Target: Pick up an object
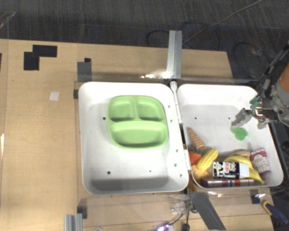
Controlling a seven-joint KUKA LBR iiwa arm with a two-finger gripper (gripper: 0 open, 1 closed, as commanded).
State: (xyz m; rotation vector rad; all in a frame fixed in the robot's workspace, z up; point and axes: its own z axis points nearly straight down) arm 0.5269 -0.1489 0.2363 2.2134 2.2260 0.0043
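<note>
I hang over the upper right part of the right bin (216,93), reaching in from the right; my gripper (251,115) sits just above and beside a small green object (240,134) lying on the bin floor, and nothing is between my fingers; whether they stand wide or narrow I cannot tell at this size. I judge this the approach, with no grasp made yet. The other candidates crowd the near edge: a cone-shaped toy (196,138), a yellow corn-like piece (207,159), a banana (244,161), a small can (260,160) and a dark marker (229,182); the green divided plate (136,120) rests alone in the left bin (94,143). Next I should centre over the green object, descend, then close.
</note>
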